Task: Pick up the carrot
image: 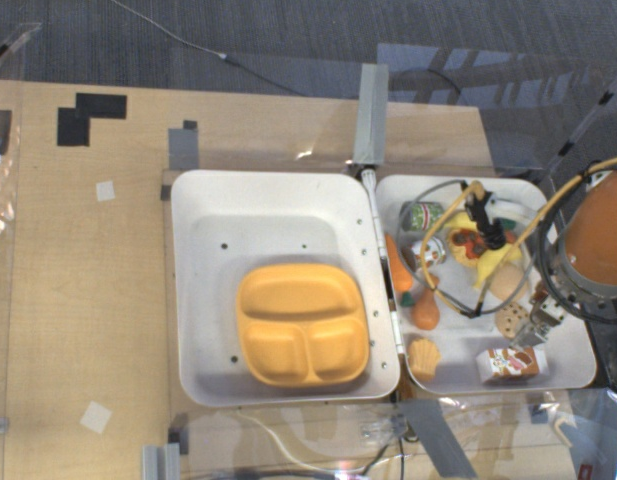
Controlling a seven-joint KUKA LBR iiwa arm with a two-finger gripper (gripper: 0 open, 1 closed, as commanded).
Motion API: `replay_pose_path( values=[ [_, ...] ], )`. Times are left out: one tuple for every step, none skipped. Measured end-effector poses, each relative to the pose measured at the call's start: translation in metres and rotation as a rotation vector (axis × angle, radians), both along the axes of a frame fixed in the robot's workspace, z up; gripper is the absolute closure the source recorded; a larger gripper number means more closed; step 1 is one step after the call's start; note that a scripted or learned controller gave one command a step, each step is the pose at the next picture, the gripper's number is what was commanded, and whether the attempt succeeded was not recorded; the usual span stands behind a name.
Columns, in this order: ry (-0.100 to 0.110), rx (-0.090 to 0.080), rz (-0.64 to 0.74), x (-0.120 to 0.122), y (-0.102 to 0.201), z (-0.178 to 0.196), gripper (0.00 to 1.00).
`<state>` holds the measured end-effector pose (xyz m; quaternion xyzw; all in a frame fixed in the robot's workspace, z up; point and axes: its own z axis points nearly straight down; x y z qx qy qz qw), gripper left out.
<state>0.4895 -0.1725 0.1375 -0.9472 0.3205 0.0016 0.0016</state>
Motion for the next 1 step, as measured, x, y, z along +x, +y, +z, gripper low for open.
replay_pose_path(
  values=[
    [-0.008, -0.005, 0.303, 0.0228, -0.0289, -0.0087, 1.0]
  ],
)
